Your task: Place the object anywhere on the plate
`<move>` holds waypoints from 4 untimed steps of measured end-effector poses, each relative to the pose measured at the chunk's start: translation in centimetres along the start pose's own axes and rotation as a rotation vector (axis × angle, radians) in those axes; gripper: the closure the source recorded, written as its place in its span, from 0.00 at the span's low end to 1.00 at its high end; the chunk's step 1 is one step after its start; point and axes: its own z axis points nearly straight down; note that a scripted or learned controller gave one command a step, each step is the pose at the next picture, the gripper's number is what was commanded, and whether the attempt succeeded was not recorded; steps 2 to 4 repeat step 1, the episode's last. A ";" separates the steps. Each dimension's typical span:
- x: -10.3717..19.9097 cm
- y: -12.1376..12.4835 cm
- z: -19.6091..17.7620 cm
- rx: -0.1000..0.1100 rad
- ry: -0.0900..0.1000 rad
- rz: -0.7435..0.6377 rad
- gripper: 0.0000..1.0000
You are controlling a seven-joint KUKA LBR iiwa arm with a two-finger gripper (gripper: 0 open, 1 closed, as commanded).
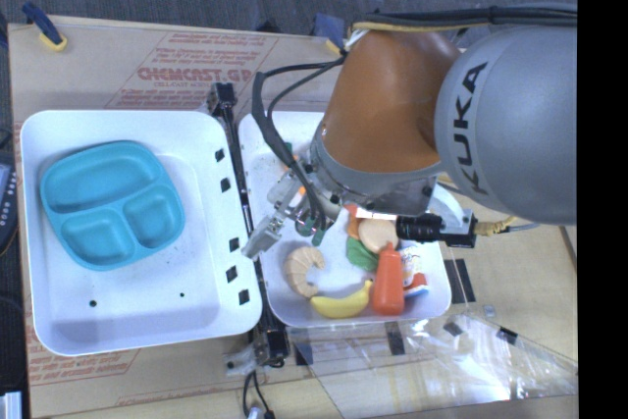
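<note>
We're low over the right bin [442, 294], gripper [278, 223] by its left wall, finger state unclear. Croissant [305, 270], banana [341, 302] and bottle [389, 282] crowd together; we risk a 2-item snag. Blue plate [110, 203] waits left.

KUKA on arm [510, 113], CHEMCAST on board [177, 64]

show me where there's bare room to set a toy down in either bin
Left bin: bare floor in front of and right of the blue divided plate, whose compartments are bare too. Right bin: crowded, with croissant, banana, orange bottle and the arm above.
</note>
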 end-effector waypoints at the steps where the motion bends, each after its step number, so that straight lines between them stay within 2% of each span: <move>1: 0.2 0.0 3.0 0.009 0.006 0.064 0.00; 4: 0.2 0.0 3.0 0.009 0.006 0.064 0.00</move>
